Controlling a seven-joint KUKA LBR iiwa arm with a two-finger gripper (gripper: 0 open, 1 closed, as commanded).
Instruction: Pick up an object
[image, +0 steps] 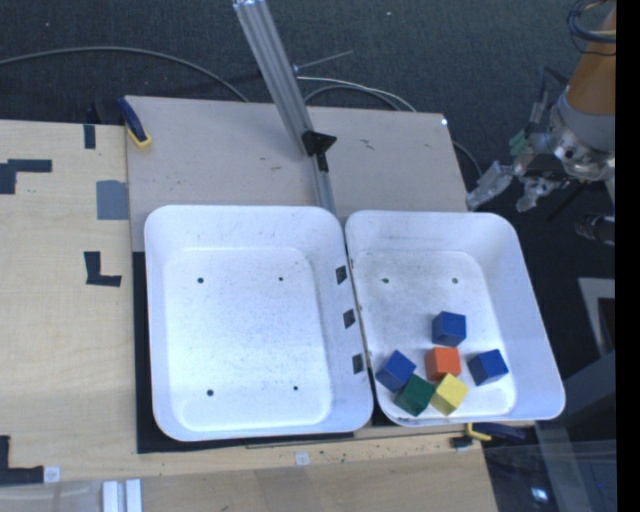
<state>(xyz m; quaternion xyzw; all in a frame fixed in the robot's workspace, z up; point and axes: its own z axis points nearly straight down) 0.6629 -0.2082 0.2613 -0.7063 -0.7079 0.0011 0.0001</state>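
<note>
Inside your right shallow white plastic bin (500, 245), near corner: three blue cubes (449, 327), one orange (443, 361), yellow (449, 393), green (414, 396). Gripper (505, 180) hangs outside, beyond the far rim, fingers spread, nothing between. No legible writing.

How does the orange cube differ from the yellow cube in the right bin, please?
The small orange cube sits square-on among the blocks, while the small yellow cube is turned diagonally. The orange cube lies farther from the right white bin's near rim; the yellow cube lies closer to it, beside the green cube. Both look alike in size and touch each other.
</note>
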